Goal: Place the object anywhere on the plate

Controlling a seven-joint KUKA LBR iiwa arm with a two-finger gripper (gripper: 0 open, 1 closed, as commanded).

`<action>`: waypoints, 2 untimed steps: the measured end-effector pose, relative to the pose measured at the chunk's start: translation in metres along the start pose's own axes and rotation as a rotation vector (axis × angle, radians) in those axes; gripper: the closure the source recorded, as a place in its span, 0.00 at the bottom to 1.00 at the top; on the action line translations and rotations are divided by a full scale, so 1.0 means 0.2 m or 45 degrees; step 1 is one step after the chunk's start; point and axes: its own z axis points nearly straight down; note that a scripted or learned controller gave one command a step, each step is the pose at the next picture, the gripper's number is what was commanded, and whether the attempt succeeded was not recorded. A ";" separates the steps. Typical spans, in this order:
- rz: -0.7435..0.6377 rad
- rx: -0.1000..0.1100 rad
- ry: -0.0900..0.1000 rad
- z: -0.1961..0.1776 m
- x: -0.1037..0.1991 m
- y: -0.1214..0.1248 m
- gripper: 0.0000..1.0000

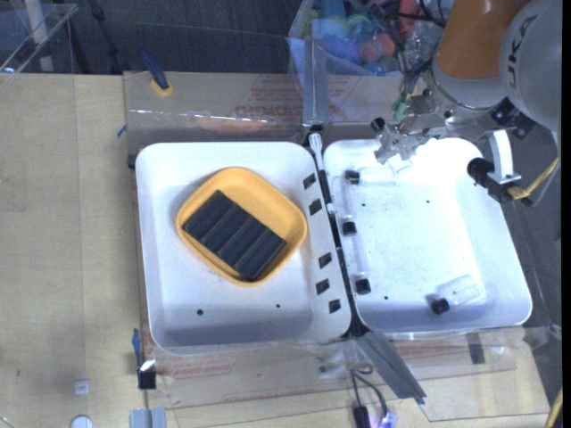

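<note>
Two white bins on the bench; the yellow plate point(241, 224) already carries the dark object point(234, 232). The gripper point(399, 141) hovers over the right bin point(500, 275), its state impossible to tell. Little seems left but retreat.

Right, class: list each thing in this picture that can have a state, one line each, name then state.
Yellow plate: lies tilted in the left bin, bearing a dark ribbed object.
Dark ribbed object: flat on the plate.
Left bin: holds the plate.
Arm: raised over the right bin's far edge.
</note>
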 end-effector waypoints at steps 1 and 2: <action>-0.353 0.005 0.005 0.16 0.09 0.00 1.00; -0.600 0.005 0.007 0.22 0.28 -0.17 1.00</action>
